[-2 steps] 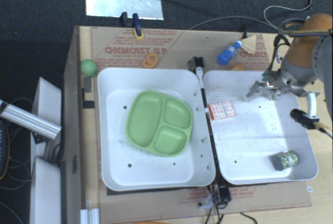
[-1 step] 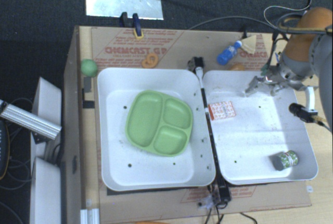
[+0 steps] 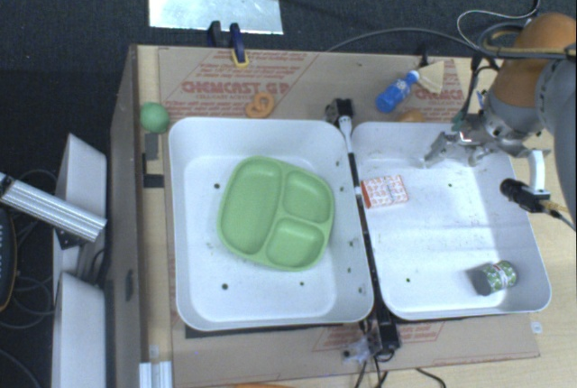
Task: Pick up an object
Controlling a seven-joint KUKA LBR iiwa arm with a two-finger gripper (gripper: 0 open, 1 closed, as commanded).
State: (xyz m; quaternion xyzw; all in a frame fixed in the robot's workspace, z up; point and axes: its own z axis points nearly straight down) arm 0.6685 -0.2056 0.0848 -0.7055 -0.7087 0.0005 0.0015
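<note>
The right bin point(image 3: 532, 287) holds a small red-and-white patterned packet point(image 3: 384, 190) near its left wall. A small silver-and-green can point(image 3: 494, 277) lies on its side in that bin's near right corner. My gripper point(image 3: 460, 149) hangs over the far part of the right bin, close to the back wall. Its fingers are spread open with nothing between them. It is well to the right of the packet and far behind the can. In the left bin point(image 3: 194, 287) lies a pale green divided plate point(image 3: 274, 212).
Behind the bins on the cardboard lie a blue bottle point(image 3: 397, 93), an orange ring-shaped piece point(image 3: 260, 105) and a blue clamp point(image 3: 236, 43). A green ball point(image 3: 154, 116) sits by the left bin's far corner. The bin walls meet along the middle divider point(image 3: 356, 215).
</note>
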